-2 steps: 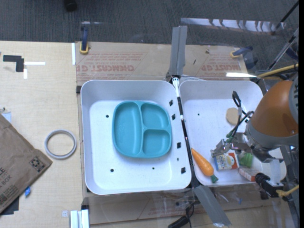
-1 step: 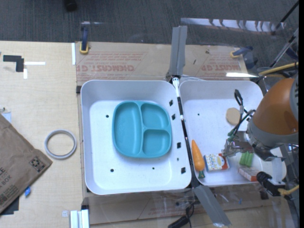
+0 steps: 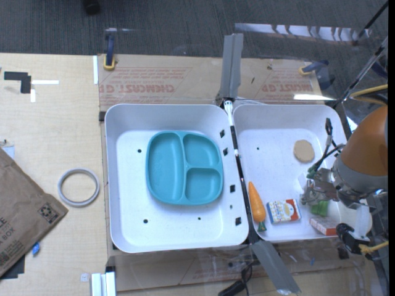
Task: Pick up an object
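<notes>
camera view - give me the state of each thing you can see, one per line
teal divided plate: flat in the left bin, compartments bare
carrot: lying at the right bin's left wall
small carton: lying flat beside the carrot
tan round piece: lying flat, apart from the rest
green item: partly hidden under the gripper
tape ring: flat on the bench, outside the bins
</notes>
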